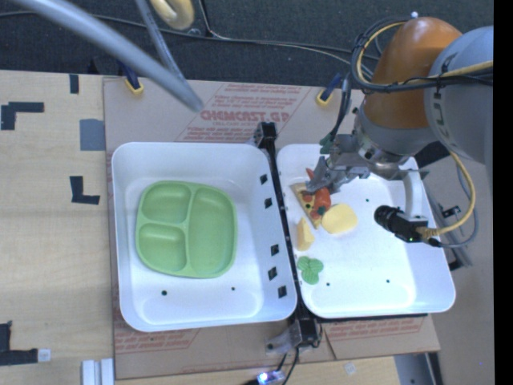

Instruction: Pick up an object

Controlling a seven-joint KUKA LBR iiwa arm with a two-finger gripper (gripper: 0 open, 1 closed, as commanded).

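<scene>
Green divided plate (187, 228) occupies the left bin (128, 167).

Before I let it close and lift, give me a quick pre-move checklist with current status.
1. Gripper low over the toy pile in the right bin: ok.
2. Red piece under the fingertips: ok.
3. Finger opening: cannot tell.
4. Anything already held: cannot tell.
5. Yellow lump touching the target, may shift: not ok.
6. Green divided plate in the left bin, apart from the arm: ok.
</scene>
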